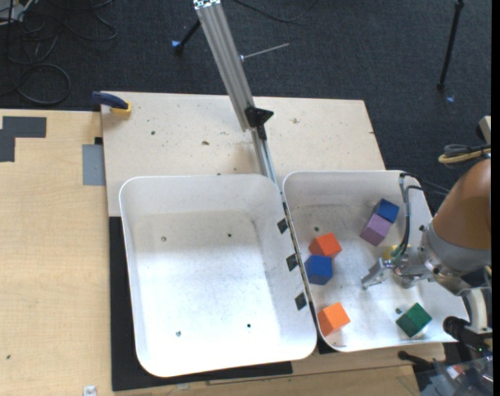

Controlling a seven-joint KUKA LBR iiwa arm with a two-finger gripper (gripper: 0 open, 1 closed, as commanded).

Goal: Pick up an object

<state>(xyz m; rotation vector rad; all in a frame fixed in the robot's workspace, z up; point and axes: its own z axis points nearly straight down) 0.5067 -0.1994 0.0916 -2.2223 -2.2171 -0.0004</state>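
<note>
The right bin (349, 180) holds several small blocks. An orange cube (325, 245) and a blue cube (318, 268) sit against its left side, and another orange cube (334, 317) lies near the front left corner. A purple block (375, 228) and a blue block (387, 210) lie toward the back right. A green cube (413, 320) rests at the front right. My gripper (379, 273) hangs low over the bin's middle floor, right of the blue cube and below the purple block, with no block seen in it.
The left bin (151, 190) stands beside the right one, sharing a divider with black clips (292, 261). A slanted aluminium bar (229, 64) rises behind the bins. The arm's grey body (469, 221) overhangs the right bin's right wall.
</note>
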